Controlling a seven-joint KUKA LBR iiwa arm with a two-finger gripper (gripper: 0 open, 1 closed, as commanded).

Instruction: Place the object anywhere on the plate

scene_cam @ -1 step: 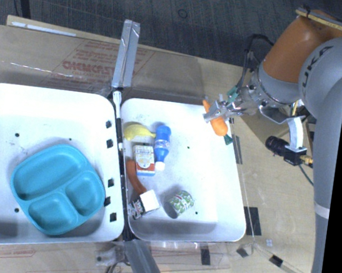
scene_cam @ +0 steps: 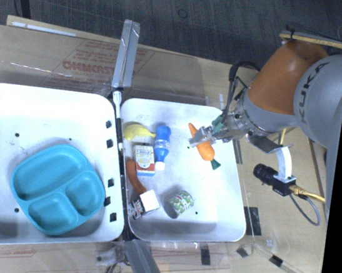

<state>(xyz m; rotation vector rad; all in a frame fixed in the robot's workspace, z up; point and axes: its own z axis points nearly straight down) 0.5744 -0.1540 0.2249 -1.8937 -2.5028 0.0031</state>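
Gripper (scene_cam: 205,139) hangs over the upper right of the right bin (scene_cam: 225,219), and I see a toy carrot (scene_cam: 205,149) between its fingers, orange body with the green tip pointing down-right; I judge it pinched and lifted. That makes the pick look done and the carry and release left: the blue three-compartment plate (scene_cam: 56,189) lies well apart in the left bin (scene_cam: 11,104), with nothing on it. I count two bins, one plate, one carrot, one yellow banana (scene_cam: 135,132), one blue bottle (scene_cam: 161,144), one small carton (scene_cam: 144,158), one greenish wrapped item (scene_cam: 180,201), one white block (scene_cam: 148,200)
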